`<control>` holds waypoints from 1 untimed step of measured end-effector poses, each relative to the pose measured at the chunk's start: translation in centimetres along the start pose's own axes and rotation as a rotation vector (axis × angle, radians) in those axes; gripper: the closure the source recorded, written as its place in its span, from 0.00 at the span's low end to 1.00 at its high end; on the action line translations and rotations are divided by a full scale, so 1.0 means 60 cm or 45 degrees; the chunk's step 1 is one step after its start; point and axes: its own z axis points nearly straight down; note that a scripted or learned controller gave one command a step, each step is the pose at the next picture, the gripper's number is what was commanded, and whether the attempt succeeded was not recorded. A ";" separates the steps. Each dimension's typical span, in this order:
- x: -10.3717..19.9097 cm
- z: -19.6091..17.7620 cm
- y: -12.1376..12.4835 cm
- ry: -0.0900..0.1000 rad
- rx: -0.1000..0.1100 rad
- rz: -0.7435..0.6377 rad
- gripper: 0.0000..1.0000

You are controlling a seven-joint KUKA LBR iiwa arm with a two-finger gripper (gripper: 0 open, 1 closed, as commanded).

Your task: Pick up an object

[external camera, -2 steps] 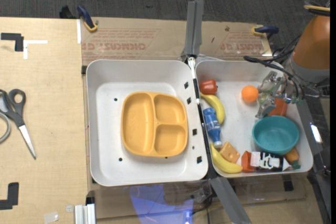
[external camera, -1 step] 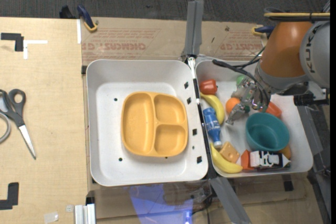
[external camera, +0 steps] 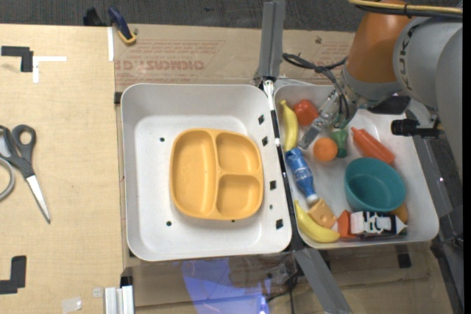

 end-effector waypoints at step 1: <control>0.040 0.000 -0.031 0.004 0.001 0.080 0.00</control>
